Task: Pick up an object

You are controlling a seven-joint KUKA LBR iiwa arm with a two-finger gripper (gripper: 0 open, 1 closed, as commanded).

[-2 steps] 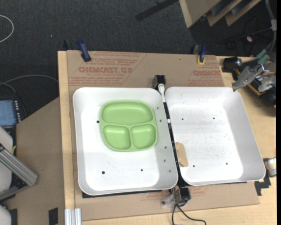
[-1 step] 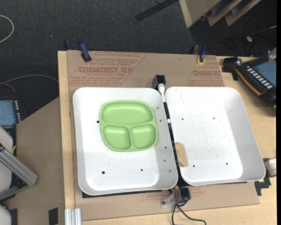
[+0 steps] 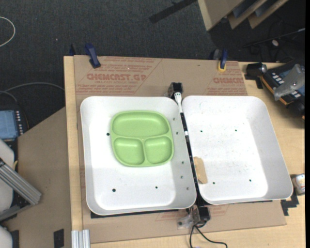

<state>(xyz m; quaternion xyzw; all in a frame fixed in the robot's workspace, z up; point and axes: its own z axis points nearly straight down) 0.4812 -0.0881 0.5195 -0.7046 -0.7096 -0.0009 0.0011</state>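
The brown cardboard sheet (image 3: 145,72), printed with red lettering, covers the bench top and serves as the landmark. Beyond its far edge lies dark grey carpet (image 3: 97,24), with a thin white cable (image 3: 7,30) curling at the upper left. A blue clamp (image 3: 92,54) grips the sheet's far left edge, and a yellow-and-blue clamp (image 3: 222,60) its far right edge. Past the far right corner stand pale wooden boards (image 3: 232,12). Left of the sheet sits an aluminium rail (image 3: 19,184). Light is even and bright.

The small metallic object (image 3: 301,183) is cut off by the right edge, unidentifiable.
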